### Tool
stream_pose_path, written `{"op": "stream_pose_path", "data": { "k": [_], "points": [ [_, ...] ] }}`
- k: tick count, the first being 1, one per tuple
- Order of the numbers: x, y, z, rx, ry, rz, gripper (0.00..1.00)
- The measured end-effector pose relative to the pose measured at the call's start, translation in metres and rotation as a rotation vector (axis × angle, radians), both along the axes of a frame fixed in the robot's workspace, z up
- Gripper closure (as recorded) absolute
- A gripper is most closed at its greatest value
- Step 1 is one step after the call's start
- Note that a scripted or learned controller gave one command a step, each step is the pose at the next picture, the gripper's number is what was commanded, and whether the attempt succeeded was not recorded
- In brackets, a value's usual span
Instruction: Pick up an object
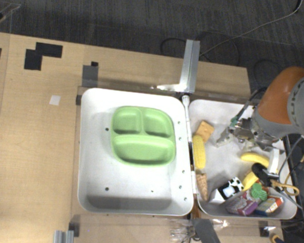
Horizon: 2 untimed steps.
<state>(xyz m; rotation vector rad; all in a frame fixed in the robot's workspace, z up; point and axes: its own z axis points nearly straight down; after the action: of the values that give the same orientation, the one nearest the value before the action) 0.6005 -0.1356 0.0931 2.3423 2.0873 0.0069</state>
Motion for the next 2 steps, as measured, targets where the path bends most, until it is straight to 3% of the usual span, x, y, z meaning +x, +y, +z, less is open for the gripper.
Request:
{"op": "stream_pose_path", "data": {
  "k": [1, 2],
  "points": [
    [-0.031, -0.050, -0.002, -0.007, -0.008, 0.259, 0.00],
    [-0.067, -0.071, -0.001, -0.007, -0.006, 0.404, 0.00]
  ]
}}
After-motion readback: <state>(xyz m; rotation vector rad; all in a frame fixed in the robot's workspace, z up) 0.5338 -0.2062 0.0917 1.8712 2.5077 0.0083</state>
